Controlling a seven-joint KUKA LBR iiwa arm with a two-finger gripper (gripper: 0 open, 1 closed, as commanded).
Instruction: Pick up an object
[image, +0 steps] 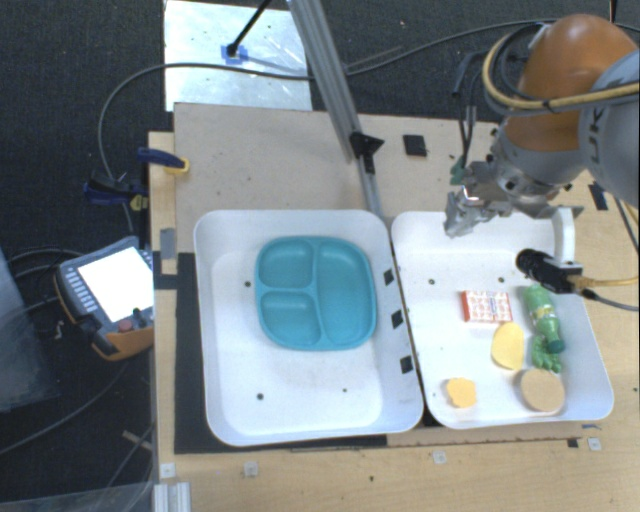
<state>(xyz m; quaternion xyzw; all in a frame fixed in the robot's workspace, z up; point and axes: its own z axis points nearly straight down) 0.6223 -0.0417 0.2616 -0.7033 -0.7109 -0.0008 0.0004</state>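
Though print is unreadable, red-patterned packet beside green bottle, right bin.

Arm poised at the upper right, gripper pointing down and to the left.

The grey arm enters from the right edge, its orange band rounded and uppermost, with yellow and black cables looped around it. Below the band the grey wrist narrows and leans down toward the left, ending in the gripper. The metal fingers hang close together at the tip, too small and blurred to judge their spacing, and nothing shows between them.
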